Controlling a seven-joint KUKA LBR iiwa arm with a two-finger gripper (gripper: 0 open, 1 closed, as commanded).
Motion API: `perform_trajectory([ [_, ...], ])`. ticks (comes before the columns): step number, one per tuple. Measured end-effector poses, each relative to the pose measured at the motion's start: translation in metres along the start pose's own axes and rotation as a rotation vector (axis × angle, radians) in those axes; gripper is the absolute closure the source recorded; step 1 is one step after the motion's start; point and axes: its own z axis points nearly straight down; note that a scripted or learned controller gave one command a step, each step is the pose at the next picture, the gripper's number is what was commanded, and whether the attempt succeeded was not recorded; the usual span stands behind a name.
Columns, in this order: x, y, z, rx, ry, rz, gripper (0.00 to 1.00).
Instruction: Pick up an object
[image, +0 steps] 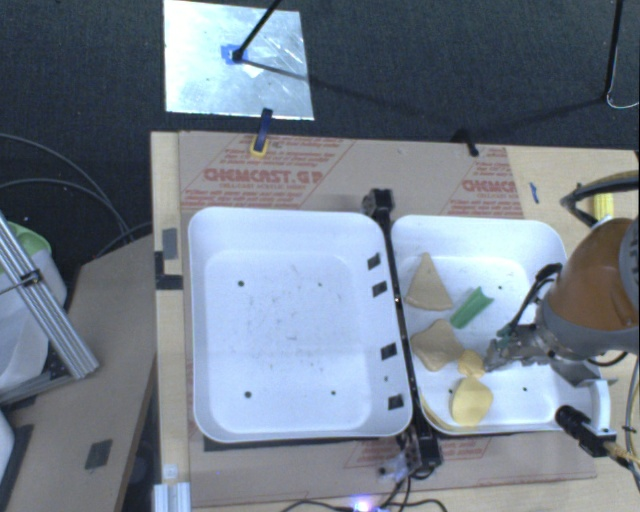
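Four pieces lying in the right bin (545, 238), yellow lump (470, 364) nearest its front edge, just beside the hand (497, 352); grip impossible to tell, so centring over that lump before clenching.

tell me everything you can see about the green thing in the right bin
The green piece is a small, flat, elongated block of solid bright green, with a matte look like foam or plastic. It lies flat on the floor of the right bin, tilted diagonally with its upper end toward the right. It sits just right of the upper tan wedge and above the lower tan piece, close to both; whether it touches either is unclear. The tool is lower right of it, apart from it.
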Motion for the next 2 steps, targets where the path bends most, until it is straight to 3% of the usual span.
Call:
perform_trajectory([
  [1, -0.0355, -0.0005, -0.0002, -0.002, -0.002, 0.005, 1.0],
  [2, -0.0338, -0.0003, -0.0002, -0.001, -0.001, 0.004, 0.0],
])
